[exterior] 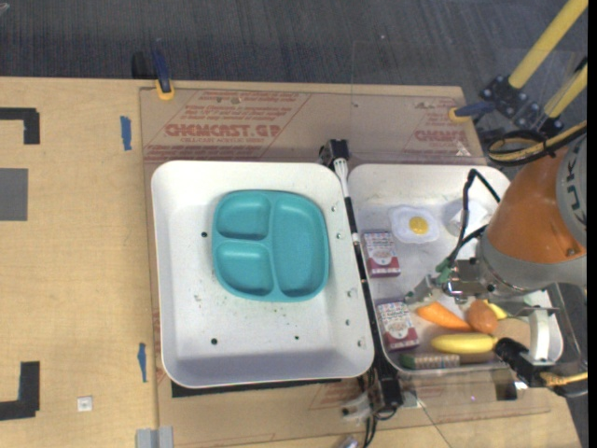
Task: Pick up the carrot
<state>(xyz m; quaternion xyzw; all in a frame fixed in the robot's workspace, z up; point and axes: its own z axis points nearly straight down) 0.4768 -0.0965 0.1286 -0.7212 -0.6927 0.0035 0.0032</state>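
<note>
The orange carrot [444,316] lies in the right bin [373,187] near its front, pointing left. My gripper [431,289] hangs just above and behind the carrot's left half, under the arm's orange band [535,218]. Whether it touches the carrot is unclear. Nothing is seen lifted.
Beside the carrot are a round orange fruit [482,317] and a yellow banana [464,344]. Two small cartons [381,253] [395,323] and a fried-egg toy [415,224] also lie in the right bin. The left bin [177,278] holds a teal divided plate [270,245].
</note>
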